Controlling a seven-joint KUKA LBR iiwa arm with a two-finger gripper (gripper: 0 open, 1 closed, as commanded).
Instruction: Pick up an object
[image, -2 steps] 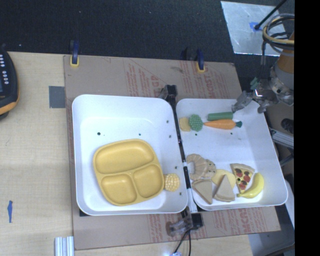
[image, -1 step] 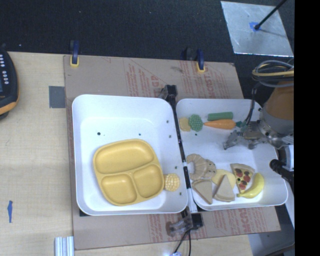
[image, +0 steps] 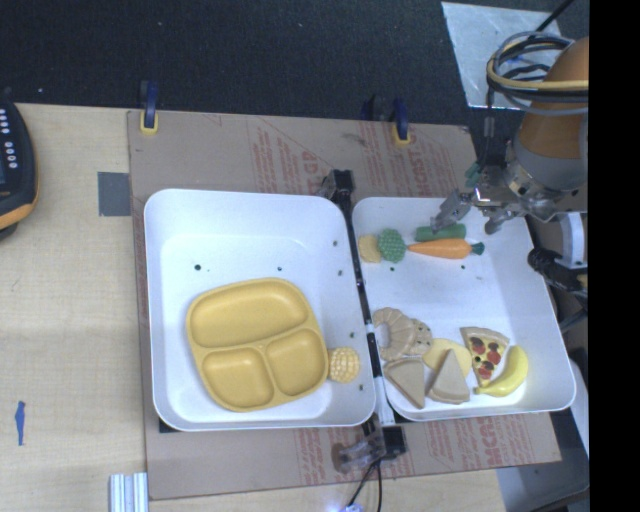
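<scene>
Camera view takes in the table, then two white bins: the left bin holds a yellow divided tray with a small corn cob just beside it; the right bin holds a toy carrot near its far wall, bread slices, a pizza slice and a banana. The end effector hovers just above the carrot's far side (whether it is spread or closed, I cannot tell). Judging by this, the approach step is in hand; next it needs to descend squarely over the carrot and close.
</scene>
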